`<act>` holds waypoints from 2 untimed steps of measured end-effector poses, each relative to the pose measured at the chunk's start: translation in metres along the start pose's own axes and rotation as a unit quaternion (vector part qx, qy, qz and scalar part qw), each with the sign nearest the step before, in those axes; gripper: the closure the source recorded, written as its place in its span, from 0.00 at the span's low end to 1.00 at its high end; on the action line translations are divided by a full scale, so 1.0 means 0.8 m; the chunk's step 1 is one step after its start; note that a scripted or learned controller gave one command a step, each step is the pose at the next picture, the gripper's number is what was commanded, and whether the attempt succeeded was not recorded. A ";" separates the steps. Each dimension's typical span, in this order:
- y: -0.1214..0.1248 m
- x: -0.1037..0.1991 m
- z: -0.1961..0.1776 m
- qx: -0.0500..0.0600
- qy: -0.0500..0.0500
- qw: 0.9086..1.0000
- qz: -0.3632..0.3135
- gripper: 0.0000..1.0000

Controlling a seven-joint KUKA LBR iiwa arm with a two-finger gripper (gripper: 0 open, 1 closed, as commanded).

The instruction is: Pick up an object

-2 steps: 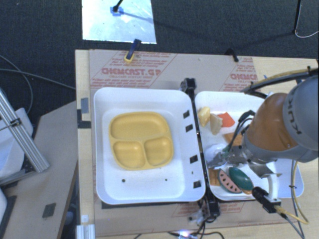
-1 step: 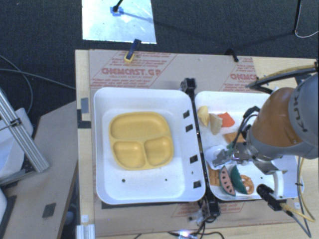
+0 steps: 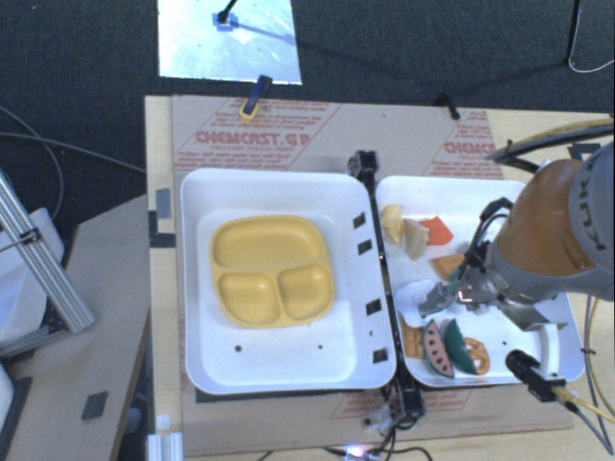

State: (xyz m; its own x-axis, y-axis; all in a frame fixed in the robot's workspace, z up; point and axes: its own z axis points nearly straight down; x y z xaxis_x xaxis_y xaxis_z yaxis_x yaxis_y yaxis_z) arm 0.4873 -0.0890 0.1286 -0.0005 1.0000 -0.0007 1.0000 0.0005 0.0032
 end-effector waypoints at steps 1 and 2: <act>0.012 -0.012 0.014 0.001 0.000 1.000 0.000 0.00; 0.002 0.005 0.054 -0.002 0.000 1.000 0.001 0.00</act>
State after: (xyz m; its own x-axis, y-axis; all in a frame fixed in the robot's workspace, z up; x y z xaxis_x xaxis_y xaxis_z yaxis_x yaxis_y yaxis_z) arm 0.4887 -0.0849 0.0858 0.0012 1.0000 -0.0004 1.0000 -0.0012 0.0078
